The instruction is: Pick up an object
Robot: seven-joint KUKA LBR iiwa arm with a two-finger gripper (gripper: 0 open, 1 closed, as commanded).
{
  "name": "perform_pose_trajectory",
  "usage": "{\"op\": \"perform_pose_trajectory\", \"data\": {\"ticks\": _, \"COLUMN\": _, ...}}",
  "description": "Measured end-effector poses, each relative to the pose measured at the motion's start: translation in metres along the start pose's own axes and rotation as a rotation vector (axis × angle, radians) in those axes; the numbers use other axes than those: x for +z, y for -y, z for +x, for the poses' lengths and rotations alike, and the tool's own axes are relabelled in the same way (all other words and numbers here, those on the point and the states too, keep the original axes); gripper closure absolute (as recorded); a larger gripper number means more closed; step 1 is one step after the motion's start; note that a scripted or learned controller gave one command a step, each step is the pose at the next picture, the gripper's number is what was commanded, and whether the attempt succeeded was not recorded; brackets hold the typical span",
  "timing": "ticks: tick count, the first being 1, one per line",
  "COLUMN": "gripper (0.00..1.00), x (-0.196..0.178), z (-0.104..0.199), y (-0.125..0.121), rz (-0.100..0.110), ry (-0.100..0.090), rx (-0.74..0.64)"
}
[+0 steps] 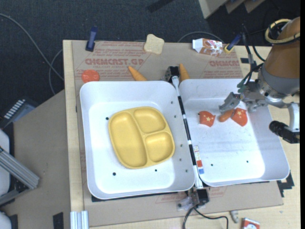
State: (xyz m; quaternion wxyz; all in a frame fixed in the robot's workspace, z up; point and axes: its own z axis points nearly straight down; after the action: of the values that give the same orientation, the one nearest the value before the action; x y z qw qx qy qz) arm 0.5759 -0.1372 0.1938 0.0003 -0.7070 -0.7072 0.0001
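Red pieces: three small red/orange items lie in the right bin point(267, 161), upper half. Left piece point(206, 119) sits apart; the small orange middle piece point(224, 118) and the right piece point(240, 117) lie close together, possibly touching.
Gripper: gripper point(233, 102) hangs low over the right bin, just above the middle and right pieces, on the arm point(281, 66) reaching in from the right.
Pincer state: cannot tell. The metal fingertip parts blur into one another from this angle, so no gap or closure can be read. Nothing is visibly between them.
Left bin: left bin point(90, 142) holds a yellow divided tray point(141, 136), well apart from the gripper.
Step, as judged: approach over the red cluster, grasp not yet made.
Risk 1: middle and right pieces lie so close that a descent between them could push both aside rather than straddle one.
Risk 2: pieces look small and low against the bin floor; fingers could close above one, or hit the floor first.
Risk 3: smooth white plastic floor; a nudged piece would likely slide rather than stay for the pinch.
Risk 4: the cluster is near the bin's far wall, and a shove that way could wedge a piece against the rim.
Bench clutter: bread-shaped piece point(154, 43) and carton point(208, 46) lie outside the bins, no likely interference.
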Motion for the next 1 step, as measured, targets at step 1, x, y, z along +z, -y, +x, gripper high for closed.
{"op": "perform_pose_trajectory", "data": {"ticks": 1, "gripper": 0.00, "x": 0.0771, "z": 0.0203, "y": -0.0338, "rz": 0.003, "ry": -0.001, "rx": 0.000}}
